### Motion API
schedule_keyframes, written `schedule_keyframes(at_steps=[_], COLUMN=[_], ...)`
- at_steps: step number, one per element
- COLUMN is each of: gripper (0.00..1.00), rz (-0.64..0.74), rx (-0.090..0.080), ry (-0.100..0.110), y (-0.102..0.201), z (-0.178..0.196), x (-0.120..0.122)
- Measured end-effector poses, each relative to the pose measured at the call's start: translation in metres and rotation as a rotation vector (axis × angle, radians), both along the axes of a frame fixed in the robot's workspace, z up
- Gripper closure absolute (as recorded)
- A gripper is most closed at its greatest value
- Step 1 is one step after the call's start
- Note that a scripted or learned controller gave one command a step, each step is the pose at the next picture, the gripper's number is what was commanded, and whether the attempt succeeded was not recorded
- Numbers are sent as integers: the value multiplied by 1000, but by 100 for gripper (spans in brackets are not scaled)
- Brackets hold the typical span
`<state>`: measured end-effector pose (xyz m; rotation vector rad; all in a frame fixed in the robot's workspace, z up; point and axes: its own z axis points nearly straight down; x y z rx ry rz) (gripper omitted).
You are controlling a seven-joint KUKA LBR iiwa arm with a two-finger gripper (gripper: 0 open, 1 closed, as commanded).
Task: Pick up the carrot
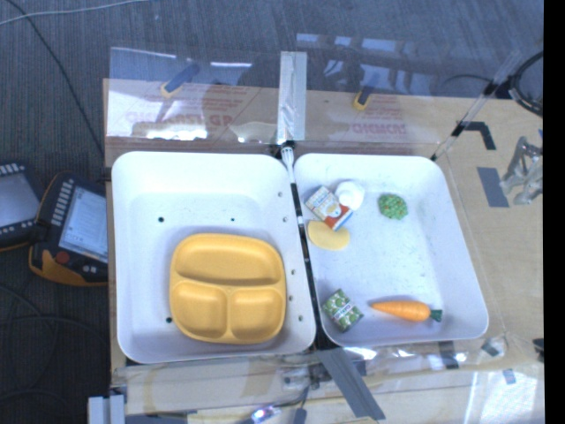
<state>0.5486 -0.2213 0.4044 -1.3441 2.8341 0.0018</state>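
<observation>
**Carrot lies crosswise at the near edge of the right bin**

The carrot is found in the right bin, close to its near wall, just beside a small green packet. Its long axis runs left to right, with the green stalk end pointed toward the arm's side. A grasp across that axis is judged suitable. How wide the tool stands cannot be told.
</observation>
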Motion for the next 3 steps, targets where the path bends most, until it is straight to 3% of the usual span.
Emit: schedule_keyframes(at_steps=[1, 2, 3], gripper=[100, 100, 100], rz=[389, 548, 642], rx=[-2, -1, -2], ry=[-3, 4, -3], y=[0, 0, 0], z=[30, -164, 22], x=[24, -58, 15])
